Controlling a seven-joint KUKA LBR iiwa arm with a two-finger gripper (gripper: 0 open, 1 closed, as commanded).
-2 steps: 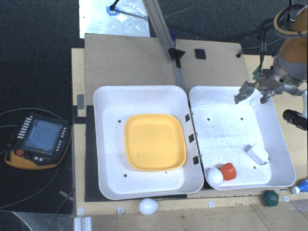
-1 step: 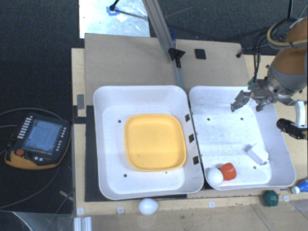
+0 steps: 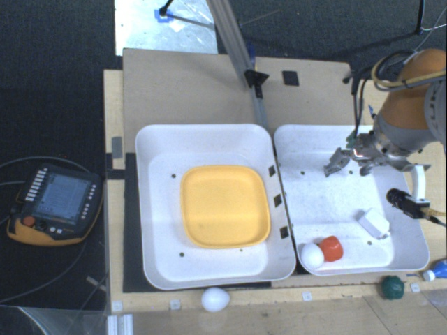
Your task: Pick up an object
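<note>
My arm (image 3: 412,103) reaches in from the right, orange band uppermost, wrist bent down over the far right part of the right bin (image 3: 307,187). My gripper (image 3: 347,160) hangs over that bin's far half, nearer its right wall than the wall it shares with the other bin. One dark finger (image 3: 336,163) points left and toward the near side; the rest of the head is crowded with cable and bracket, so I cannot tell whether the jaws are spread or closed. Nothing visible between them, and the bin floor right under the tip is bare white. Candidate objects lie along the right bin's near edge: a white ball (image 3: 311,256) in the near left corner, an orange-red cup-like piece (image 3: 331,248) touching it on the right, and a small white block (image 3: 374,223) further right, nearer the right wall, apart from the other two. All three are well apart from my gripper. The left bin (image 3: 157,208) carries a yellow square plate (image 3: 225,205), lying flat about in its middle. Outside the bins, on the bench's near edge: a white egg-shaped object (image 3: 215,299) just in front of the left bin, and a dark green ball (image 3: 392,287) beyond the right bin's near right corner. A teach pendant (image 3: 54,202) lies on the floor to the left of the bench.
</note>
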